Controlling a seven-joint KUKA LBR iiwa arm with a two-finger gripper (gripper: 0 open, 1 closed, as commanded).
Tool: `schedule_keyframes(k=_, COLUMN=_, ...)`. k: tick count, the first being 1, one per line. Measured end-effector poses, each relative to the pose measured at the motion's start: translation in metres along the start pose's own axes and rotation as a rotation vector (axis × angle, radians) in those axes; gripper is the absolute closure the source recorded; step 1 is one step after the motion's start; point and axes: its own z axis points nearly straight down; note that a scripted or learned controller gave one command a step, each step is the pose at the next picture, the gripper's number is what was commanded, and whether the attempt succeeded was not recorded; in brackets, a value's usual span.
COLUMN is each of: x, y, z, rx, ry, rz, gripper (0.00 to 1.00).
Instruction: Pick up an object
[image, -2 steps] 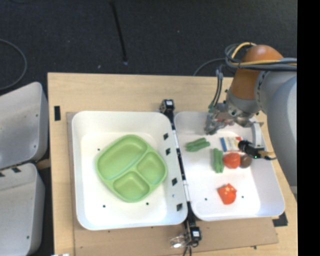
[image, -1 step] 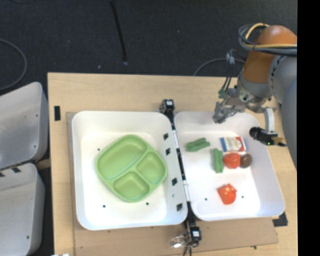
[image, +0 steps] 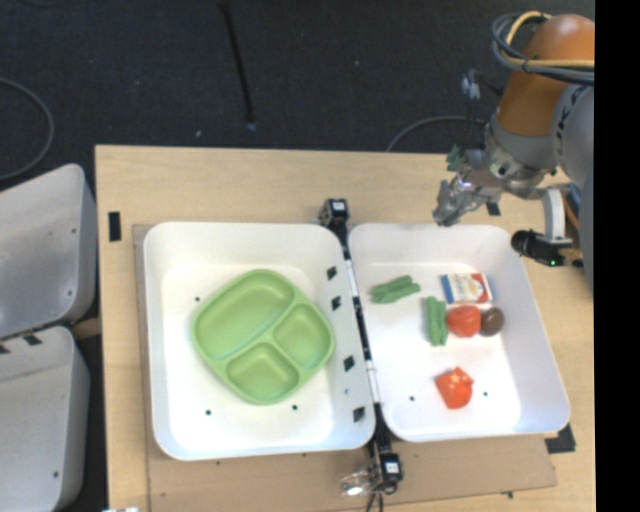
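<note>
The arm (image: 535, 95) comes in from the upper right, its orange band high near the corner, and the gripper (image: 455, 207) hangs at the far edge of the right bin (image: 535, 385), over the rim rather than over the things inside. I cannot tell whether the jaws are apart or together: the tip is small and blurred at this slant. Nothing shows between them.

The things that could be picked up all lie in the right bin, well apart from the gripper. A green pod (image: 395, 290) lies near the bin's left wall, tilted a little. A second green pod (image: 435, 321) lies lengthwise just beside a round red fruit (image: 463, 321) (a tomato, by the look of it). A small dark brown ball (image: 492, 321) sits just on the far side of the red fruit, seemingly touching it. Behind these lies a small carton (image: 467, 288) with red, white and blue print. Nearer the front of the bin, on its own, sits a red-orange piece (image: 454, 387) with an uneven outline.

The left bin (image: 170, 420) holds a green divided plate (image: 263, 336) with three compartments, lying flat and turned at an angle. Both bins rest on a wooden bench (image: 240, 180).
</note>
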Motion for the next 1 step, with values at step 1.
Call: schedule_keyframes(k=1, x=-0.0018, y=0.0013, z=-0.0416, rx=0.0, ry=0.0, rz=-0.002, gripper=1.0)
